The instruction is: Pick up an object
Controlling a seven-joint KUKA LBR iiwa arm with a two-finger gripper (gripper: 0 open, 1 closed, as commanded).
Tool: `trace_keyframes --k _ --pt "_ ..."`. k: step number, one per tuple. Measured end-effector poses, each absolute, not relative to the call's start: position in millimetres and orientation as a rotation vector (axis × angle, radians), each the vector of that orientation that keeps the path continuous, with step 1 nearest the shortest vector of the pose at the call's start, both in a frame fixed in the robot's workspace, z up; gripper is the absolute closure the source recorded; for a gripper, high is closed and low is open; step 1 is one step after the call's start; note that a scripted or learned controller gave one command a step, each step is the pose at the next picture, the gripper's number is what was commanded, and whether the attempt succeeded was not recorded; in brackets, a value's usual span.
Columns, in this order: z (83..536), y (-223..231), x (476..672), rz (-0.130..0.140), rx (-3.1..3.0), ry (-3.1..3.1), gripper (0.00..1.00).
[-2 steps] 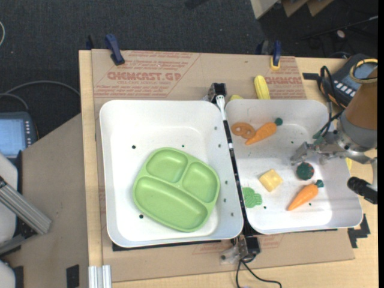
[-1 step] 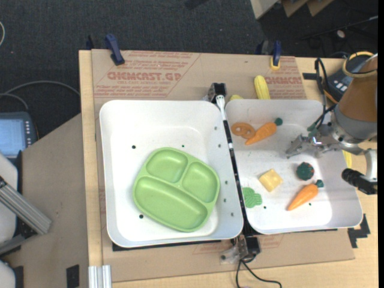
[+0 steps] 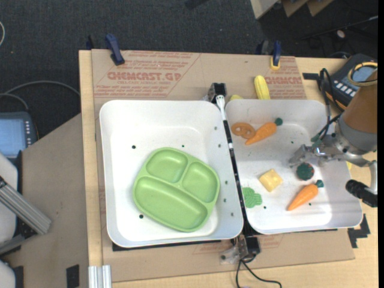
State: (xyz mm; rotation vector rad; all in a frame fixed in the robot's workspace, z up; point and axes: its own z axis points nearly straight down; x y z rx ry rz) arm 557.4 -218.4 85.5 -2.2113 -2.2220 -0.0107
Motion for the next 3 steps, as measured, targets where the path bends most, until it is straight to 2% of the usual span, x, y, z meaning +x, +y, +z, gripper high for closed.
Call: trace_keyframes --k 1,2,3 --pt "95 -221 557.5 -0.005 -2.218 -2.225 1.0" --pt "95 -219 557.6 -0.008 -2.212 -2.222 0.0" --pt "85 -219 511.2 -0.009 -2.212 -2.22 0.0"
